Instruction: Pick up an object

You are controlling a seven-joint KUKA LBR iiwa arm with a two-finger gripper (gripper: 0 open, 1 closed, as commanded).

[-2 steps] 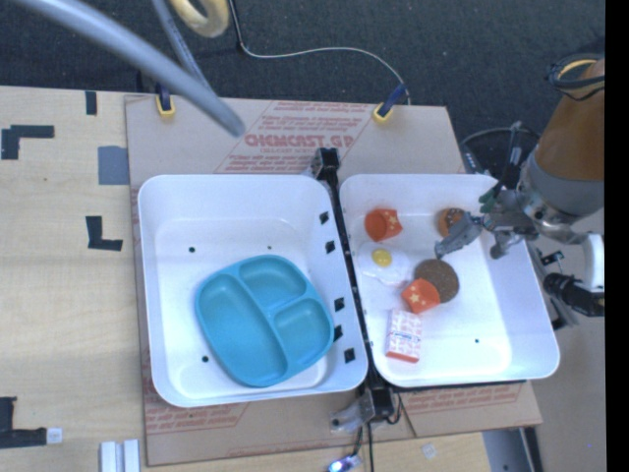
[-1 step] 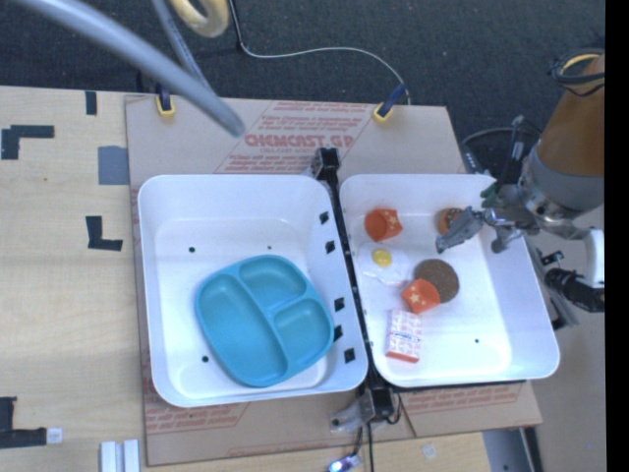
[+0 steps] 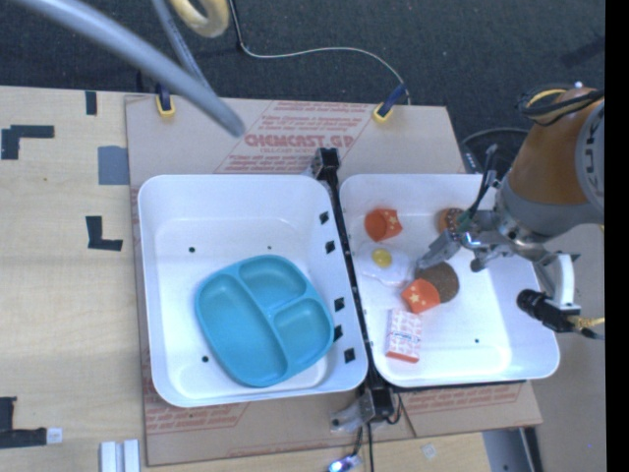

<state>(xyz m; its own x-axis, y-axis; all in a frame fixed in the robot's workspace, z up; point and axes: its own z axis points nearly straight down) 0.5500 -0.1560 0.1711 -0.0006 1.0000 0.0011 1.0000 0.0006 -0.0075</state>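
Entry, pick-up task — status as I read it from my station: not yet accomplished. 2 white bins on the bench. Left bin (image 3: 162, 264): 1 blue divided tray (image 3: 263, 318) with 3 compartments, lying flat, nothing on it. Right bin (image 3: 511, 357): 1 orange block (image 3: 383, 224) near the divider; 1 small yellow piece (image 3: 381, 259) just below it; 1 orange-red rounded object (image 3: 421, 296) touching 1 brown round object (image 3: 442, 281); 1 small red-and-white packet (image 3: 404, 335) toward the near wall; 1 further brownish item (image 3: 452, 218) partly hidden behind the arm, kind not determinable. The arm (image 3: 555, 170) reaches in from the right, and its gripper (image 3: 432, 256) is low over the right bin, tip just above the brown object and the orange-red one. Finger state — I cannot tell; the tip reads as 1 dark slanted shape. Nothing appears lifted: every item seems to rest on the bin floor. My judgement: approach largely done; grasp, closure and lift all remain, the likeliest candidate being the brown or orange-red object.
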